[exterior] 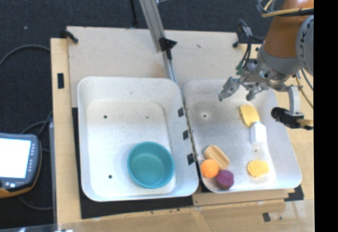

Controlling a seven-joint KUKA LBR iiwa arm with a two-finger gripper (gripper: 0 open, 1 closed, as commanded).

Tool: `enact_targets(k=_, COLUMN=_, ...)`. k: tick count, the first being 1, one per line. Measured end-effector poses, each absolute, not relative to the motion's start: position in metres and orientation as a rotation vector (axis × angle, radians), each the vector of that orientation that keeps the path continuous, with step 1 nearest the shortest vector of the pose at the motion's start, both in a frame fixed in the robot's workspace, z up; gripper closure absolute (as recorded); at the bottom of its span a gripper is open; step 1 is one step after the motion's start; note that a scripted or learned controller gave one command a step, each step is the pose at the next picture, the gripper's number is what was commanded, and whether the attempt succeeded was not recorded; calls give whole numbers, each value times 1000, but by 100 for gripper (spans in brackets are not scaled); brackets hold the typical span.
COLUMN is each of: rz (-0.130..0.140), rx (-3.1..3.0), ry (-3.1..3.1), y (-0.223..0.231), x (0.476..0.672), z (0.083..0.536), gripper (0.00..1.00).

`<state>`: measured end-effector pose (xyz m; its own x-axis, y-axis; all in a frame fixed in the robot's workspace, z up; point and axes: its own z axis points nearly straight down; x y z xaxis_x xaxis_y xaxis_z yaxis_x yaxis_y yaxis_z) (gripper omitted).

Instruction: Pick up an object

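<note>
My gripper point(238, 92) hangs over the back of the right bin point(211, 125), its two fingers spread apart with nothing between them. Just in front and to the right of it lies a yellow block point(249, 114), with a white block point(258, 133) right below that. Near the bin's front sit a ridged yellow piece point(257, 168), a tan bread-like piece point(217, 156), an orange ball point(210, 168) and a purple ball point(225, 178).
The left bin point(105, 120) holds a teal bowl point(150, 164) at its front. A metal pole point(153, 17) slants up from between the bins at the back. A tablet point(17, 164) lies off the bench at the left.
</note>
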<state>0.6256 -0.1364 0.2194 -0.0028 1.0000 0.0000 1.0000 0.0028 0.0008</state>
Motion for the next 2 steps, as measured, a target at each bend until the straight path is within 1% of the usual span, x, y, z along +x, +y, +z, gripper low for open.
enact_targets(k=1, rz=1, rx=2218, ry=2224, y=-136, x=626, z=219, gripper=0)
enact_targets(k=2, rz=-7, rx=2222, ry=2225, y=-132, x=624, z=157, gripper=0)
